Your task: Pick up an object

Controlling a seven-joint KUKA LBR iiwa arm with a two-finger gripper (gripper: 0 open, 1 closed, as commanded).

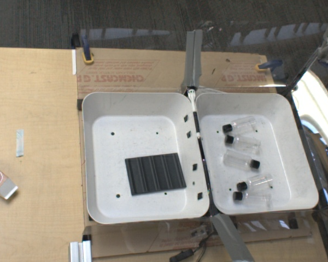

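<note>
Dark carpet floor [126, 10] lies behind a wooden bench [33, 102].

A black ribbed mat [155, 173] is lying in one white bin [93, 146] while clear, black-capped vials [241, 160] are sitting in its white twin [295, 146] on the tan bench [33, 91].

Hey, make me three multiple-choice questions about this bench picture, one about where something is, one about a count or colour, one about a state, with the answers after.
1. Where does the dark ribbed mat lie?
A. left bin
B. right bin
C. on the bench outside the bins

2. How many clear vials with black caps are there?
A. two
B. five
C. nine

3. How do the vials rest?
A. standing upright
B. lying on their sides
C. stacked in a rack

Answers: 1 A, the mat sits on the floor of the left bin. 2 B, five black caps show in the right bin. 3 B, each vial lies flat, cap pointing sideways.
</note>
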